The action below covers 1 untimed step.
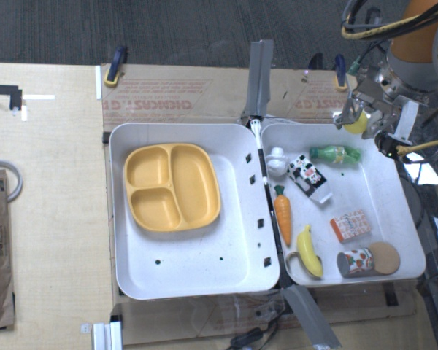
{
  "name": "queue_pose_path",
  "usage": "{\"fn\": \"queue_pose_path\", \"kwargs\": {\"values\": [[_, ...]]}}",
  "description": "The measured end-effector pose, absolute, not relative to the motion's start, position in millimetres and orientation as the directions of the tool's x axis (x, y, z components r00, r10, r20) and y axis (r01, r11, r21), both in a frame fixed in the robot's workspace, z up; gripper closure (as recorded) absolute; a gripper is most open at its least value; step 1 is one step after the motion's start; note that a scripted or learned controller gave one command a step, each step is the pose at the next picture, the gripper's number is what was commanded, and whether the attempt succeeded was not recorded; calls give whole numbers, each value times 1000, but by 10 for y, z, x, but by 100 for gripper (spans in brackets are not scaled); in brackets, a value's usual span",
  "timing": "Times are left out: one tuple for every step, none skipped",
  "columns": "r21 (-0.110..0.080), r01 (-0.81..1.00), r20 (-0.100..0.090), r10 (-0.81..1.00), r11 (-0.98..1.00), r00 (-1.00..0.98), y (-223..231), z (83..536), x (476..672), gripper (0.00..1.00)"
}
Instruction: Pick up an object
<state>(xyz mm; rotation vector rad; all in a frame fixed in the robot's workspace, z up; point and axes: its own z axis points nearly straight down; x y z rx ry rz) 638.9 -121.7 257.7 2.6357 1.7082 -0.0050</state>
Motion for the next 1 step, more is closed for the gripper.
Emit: {"fn": "queue_pose_path", "kwargs": {"values": [[-4, 931, -3, 931, -365, 365, -649, 2417, 6217, 100]]}}
